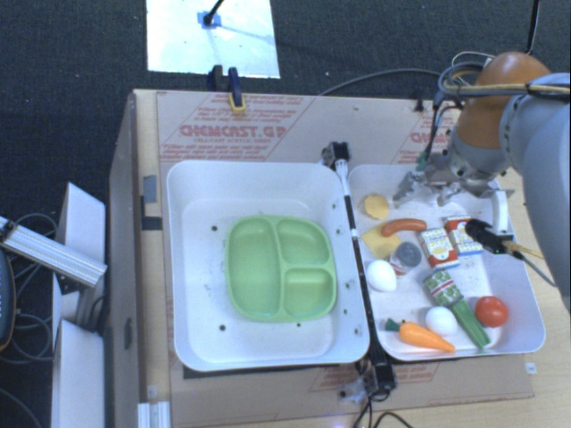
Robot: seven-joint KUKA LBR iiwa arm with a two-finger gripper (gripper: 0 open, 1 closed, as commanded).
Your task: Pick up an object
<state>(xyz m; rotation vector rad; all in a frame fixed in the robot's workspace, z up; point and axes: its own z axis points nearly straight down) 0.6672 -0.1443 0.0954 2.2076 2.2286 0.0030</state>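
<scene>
Dark carpet surrounds the worktop (268, 123), whose brown surface carries red printed lettering, and a pale square sheet (211, 23) lies on the floor beyond its far edge. Two shallow white bins sit side by side on it. The left bin (192, 194) holds a light green divided plate (281, 267) lying flat near its middle. The right bin (526, 324) holds a scatter of toy food: a yellow piece (376, 207) at the far left, a red sausage (403, 226) just right of it, a second pale yellow piece (378, 242) nearer, a small round grey-lidded can (408, 256), and a white egg (382, 275) against the left wall. Two small red and white cartons (449, 242) lie side by side in the middle; nearer are a green bottle-shaped item (453, 298), a second white egg (441, 319), an orange carrot (426, 335) along the near edge and a red tomato (492, 310) toward the right. The grey arm (535, 132) with its orange band comes in from the right, and the end effector (437, 184) hangs over the far part of the right bin, above and apart from the sausage and cartons. Its fingers look spread, with nothing between them.
</scene>
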